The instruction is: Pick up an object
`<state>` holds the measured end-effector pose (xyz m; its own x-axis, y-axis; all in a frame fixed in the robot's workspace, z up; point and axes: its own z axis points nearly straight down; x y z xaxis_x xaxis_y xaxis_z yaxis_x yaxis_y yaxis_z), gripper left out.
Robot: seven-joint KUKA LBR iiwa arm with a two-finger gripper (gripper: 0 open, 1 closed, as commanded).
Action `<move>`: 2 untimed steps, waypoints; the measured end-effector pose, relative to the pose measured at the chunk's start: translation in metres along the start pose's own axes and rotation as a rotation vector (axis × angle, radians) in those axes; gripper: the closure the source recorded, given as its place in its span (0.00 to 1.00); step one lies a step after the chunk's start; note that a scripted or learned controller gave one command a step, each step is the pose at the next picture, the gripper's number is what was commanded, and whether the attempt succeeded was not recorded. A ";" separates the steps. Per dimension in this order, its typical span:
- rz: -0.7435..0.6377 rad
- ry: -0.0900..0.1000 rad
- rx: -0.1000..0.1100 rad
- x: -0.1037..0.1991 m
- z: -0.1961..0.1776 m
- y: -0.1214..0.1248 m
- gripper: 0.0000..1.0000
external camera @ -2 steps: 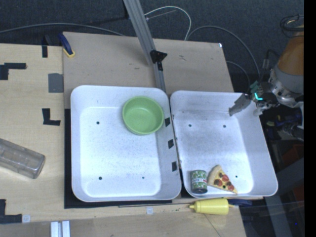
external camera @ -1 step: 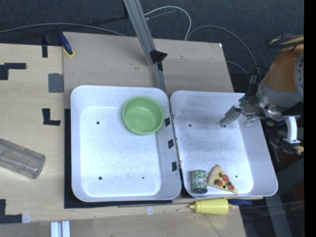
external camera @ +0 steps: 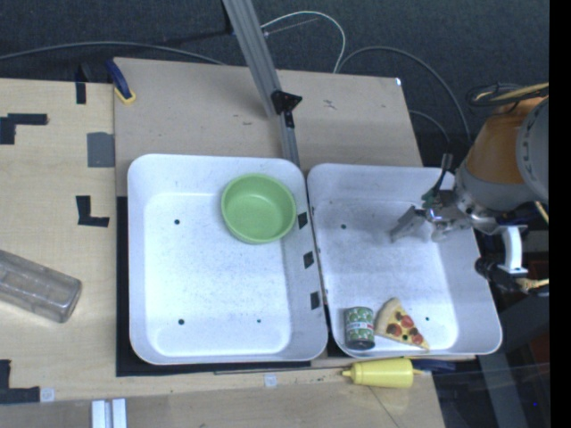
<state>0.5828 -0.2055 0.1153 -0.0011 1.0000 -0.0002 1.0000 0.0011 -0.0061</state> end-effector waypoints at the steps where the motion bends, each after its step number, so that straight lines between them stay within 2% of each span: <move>1: -0.001 -0.002 -0.006 0.001 0.027 0.001 0.00; 2: -0.003 -0.001 -0.006 0.001 0.016 0.001 1.00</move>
<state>0.5835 -0.2042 0.0992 -0.0037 1.0000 -0.0011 1.0000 0.0037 -0.0004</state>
